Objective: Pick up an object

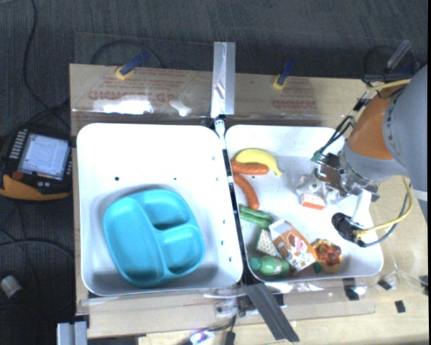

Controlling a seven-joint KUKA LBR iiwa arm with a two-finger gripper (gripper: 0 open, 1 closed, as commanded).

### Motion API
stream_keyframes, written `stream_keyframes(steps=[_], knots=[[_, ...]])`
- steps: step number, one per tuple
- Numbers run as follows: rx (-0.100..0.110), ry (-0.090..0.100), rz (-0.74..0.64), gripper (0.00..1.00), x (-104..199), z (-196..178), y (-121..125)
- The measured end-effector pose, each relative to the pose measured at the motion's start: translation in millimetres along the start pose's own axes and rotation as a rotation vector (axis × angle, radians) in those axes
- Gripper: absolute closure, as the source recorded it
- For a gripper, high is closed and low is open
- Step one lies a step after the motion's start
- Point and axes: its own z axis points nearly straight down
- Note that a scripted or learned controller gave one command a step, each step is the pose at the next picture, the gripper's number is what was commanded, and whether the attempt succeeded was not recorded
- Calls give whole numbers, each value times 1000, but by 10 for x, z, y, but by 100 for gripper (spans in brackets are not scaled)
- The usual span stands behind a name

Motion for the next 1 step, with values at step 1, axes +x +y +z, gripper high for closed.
stream_keyframes(steps=[1], knots=[[11,-1,-21,100,155,-1035,-315]])
